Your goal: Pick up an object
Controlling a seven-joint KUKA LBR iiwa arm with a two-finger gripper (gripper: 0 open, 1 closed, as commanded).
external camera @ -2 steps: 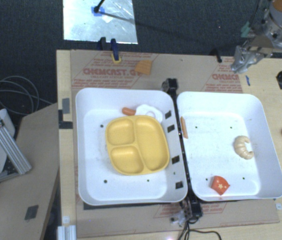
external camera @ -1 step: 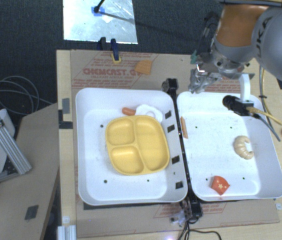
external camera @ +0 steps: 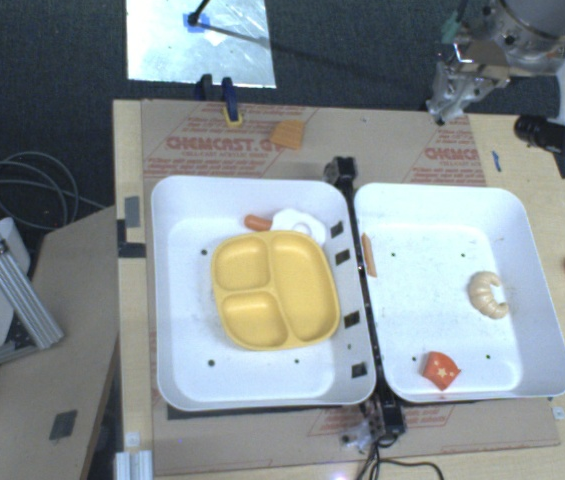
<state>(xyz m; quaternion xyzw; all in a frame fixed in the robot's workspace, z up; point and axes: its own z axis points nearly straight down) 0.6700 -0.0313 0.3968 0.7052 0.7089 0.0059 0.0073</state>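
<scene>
Brown cardboard sheet [external camera: 262,138] under the two white bins, red printed lettering "CHEMCAST" legible at its upper left edge, same red print repeated upper right and along the lower edge but partly covered and unreadable, no other legible text

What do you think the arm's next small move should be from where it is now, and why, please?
Probably swing the claw forward and down over the right bin, toward the croissant. The claw sits beyond the bins' far edge, over the cardboard, with nothing visible between its fingers, and the croissant lies apart from the red piece, so it looks like an easy first target.
</scene>
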